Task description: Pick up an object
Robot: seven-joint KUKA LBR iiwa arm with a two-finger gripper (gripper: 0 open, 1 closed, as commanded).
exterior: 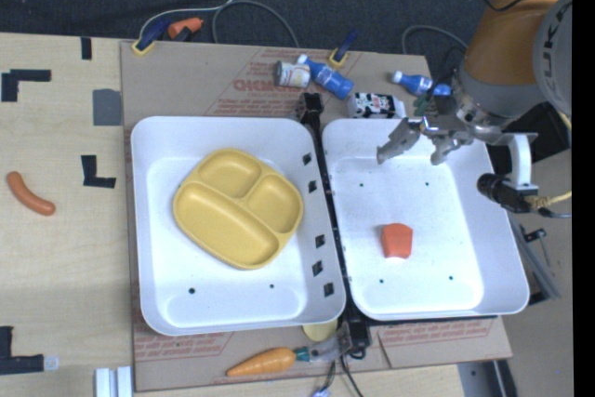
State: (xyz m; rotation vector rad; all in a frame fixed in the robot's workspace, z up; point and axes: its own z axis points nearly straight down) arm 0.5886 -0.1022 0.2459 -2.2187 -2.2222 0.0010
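A small orange-red block lies near the middle of the right bin. A yellow divided plate rests in the left bin. My gripper hangs over the far part of the right bin, well above and behind the block. Its two fingers are spread apart and nothing sits between them.
Clamps and small bottles lie on the cardboard behind the bins. A toy carrot lies in front of the bins. A toy sausage sits on the bench at far left. Black clips line the seam between the bins.
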